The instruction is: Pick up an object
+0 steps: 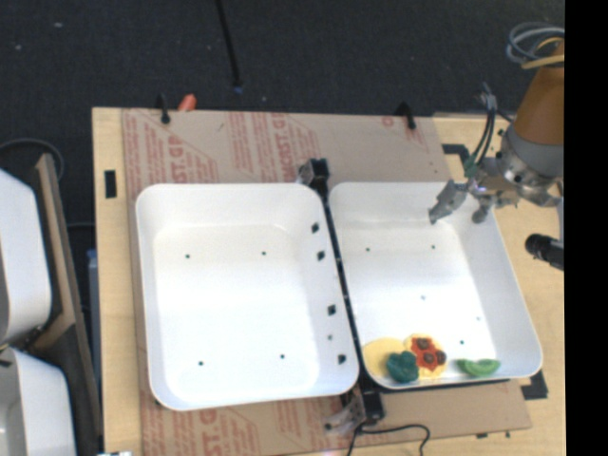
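My gripper (463,205) hangs over the far right edge of the right bin (418,274), its two fingers spread open with nothing between them. Along that bin's near edge lie the small objects: a yellow piece (380,357), a dark green lump (402,368), an orange and red toy (427,352) and a bright green piece (479,367). The gripper is well apart from them, toward the bin's far side.
The left bin (237,293) sits beside the right one, joined by black clips (328,255) along the shared edge. Both rest on a cardboard sheet (247,145) on the bench. A white unit (24,283) stands at the left.
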You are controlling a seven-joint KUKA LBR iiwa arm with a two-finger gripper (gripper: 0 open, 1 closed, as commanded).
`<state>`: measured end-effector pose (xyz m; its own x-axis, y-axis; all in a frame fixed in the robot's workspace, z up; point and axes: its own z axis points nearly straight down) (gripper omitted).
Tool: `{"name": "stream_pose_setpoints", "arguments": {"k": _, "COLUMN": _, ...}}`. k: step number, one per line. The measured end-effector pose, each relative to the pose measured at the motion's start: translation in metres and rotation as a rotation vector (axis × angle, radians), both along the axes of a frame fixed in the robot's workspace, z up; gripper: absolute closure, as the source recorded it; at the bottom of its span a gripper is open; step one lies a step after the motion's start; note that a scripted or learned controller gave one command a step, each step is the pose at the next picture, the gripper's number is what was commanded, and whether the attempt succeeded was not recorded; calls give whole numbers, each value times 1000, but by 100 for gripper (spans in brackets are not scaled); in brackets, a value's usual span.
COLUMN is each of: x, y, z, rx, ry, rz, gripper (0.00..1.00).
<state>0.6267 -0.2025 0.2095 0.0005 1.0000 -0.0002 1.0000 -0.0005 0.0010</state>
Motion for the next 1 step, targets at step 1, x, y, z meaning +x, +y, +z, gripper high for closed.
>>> {"name": "stream_pose_setpoints", "arguments": {"k": 1, "x": -74, "y": -6, "z": -12, "rx": 0, "ry": 2, "rz": -3, "gripper": 0}}
